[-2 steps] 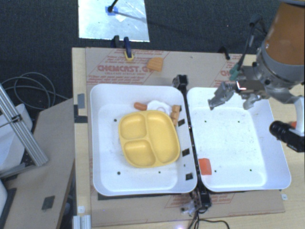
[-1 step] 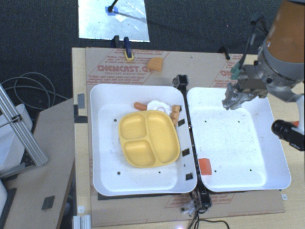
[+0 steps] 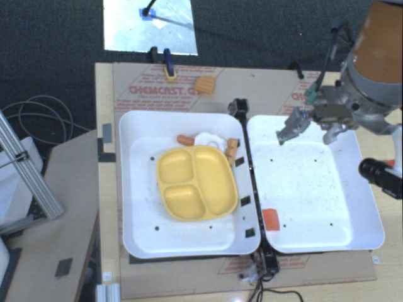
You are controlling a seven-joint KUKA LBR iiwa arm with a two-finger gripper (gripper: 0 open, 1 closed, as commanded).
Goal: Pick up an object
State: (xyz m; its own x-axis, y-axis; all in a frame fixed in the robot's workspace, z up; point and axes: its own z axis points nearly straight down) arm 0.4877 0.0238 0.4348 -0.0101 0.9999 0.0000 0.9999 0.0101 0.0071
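My gripper [image 3: 312, 133] hangs above the back edge of the right bin [image 3: 327, 231], its two fingers spread wide apart with nothing between them. A small orange-red block [image 3: 270, 218] lies at the right bin's front left, well away from the gripper. In the left bin [image 3: 135, 168] a yellow divided plate [image 3: 196, 183] lies flat. Behind the plate sit an orange sausage-shaped piece [image 3: 186, 140], a white ring-like object [image 3: 210, 141] and a small tan block [image 3: 232, 150].
An orange sponge-like piece [image 3: 205, 84] lies on the cardboard behind the bins. A black cylinder [image 3: 380, 175] juts in over the right bin's right edge. A black divider with clips [image 3: 247, 168] runs between the bins. A shiny sheet [image 3: 150, 17] lies on the floor behind.
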